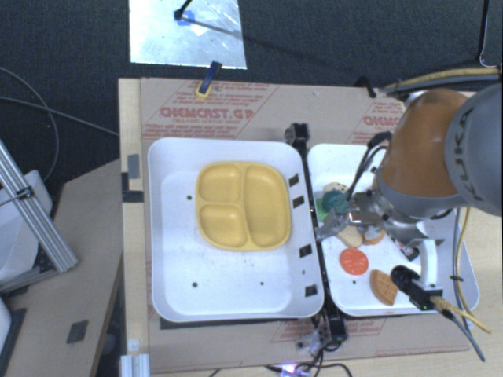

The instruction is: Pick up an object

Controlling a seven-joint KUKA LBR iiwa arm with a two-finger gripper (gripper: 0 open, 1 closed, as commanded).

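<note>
Here the gripper [339, 225] hangs near the right bin's [330, 163] left wall beside a teal object [335, 201], finger state unclear, red disc [354, 262] lying in open floor

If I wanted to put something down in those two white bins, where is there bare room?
The left bin has bare floor all around the yellow divided plate, widest below it and along its left side. The right bin is crowded: teal piece, red disc, brown piece, with the arm overhead.

We see even, bright overhead light; glare washes the foil sheet [187, 20] above the left bin [169, 289], and detail right of it looks slightly soft, perhaps blurred.
</note>
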